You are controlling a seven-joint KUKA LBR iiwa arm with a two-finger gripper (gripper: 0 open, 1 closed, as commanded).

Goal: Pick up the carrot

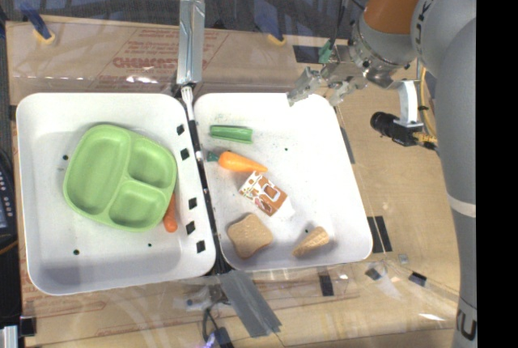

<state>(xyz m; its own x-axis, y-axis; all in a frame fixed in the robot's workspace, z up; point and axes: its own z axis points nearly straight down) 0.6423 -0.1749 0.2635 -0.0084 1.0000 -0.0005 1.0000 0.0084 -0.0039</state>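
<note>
The carrot (240, 163) lies in the right bin (340, 176) near its left wall, orange with a green stub pointing left. My gripper (317, 92) hovers over the bin's far right corner, up and to the right of the carrot and well apart from it. Its fingers (296, 95) are spread open with nothing between them.
A green stick-shaped piece (231, 132) lies just behind the carrot. A snack packet (263, 194), a bread slice (249, 235) and a smaller crust (312, 241) lie in front of it. The left bin (40, 201) holds a green divided plate (121, 175) and a small orange piece (170, 217).
</note>
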